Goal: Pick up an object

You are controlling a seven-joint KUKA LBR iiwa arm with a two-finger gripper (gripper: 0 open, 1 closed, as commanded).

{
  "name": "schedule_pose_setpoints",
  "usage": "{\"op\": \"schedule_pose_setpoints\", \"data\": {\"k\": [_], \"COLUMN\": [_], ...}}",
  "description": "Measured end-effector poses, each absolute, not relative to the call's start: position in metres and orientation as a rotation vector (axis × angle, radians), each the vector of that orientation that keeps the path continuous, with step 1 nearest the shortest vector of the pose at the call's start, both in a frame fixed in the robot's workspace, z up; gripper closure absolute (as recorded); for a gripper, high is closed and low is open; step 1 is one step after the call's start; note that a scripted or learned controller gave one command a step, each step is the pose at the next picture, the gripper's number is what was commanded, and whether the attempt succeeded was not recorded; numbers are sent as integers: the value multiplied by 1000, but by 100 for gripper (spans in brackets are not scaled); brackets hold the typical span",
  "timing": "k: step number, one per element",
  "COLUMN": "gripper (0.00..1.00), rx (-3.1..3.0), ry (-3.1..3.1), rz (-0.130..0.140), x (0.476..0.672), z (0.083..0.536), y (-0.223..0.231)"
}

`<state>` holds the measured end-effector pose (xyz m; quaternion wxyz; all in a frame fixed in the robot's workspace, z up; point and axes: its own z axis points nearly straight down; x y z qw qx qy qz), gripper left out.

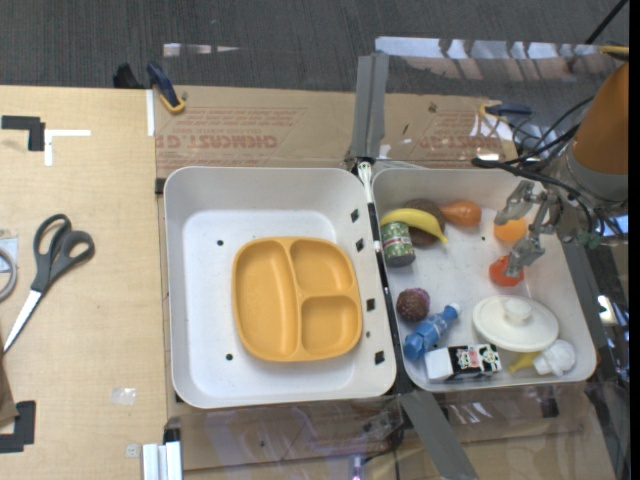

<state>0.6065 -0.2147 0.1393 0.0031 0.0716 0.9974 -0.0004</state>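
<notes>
Readable text on the bench — very little.

The one lettering that can be made out is red print on the brown cardboard sheet lying at the far side of the two bins; it runs upside down and mirrored from this view, so the word cannot be read with confidence. The green-labelled can and the black-and-white carton in the right bin carry printing — too small to read.

I see the arm cut off at right edge; gripper partly hides orange obj, can't ID it.
</notes>
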Motion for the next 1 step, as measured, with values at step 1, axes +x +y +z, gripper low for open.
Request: {"op": "schedule_pose_setpoints", "data": {"k": [1], "gripper": [0], "rx": [356], "ry": [3114], "rz": [0], "x": [623], "z": [94], "y": [-220]}}
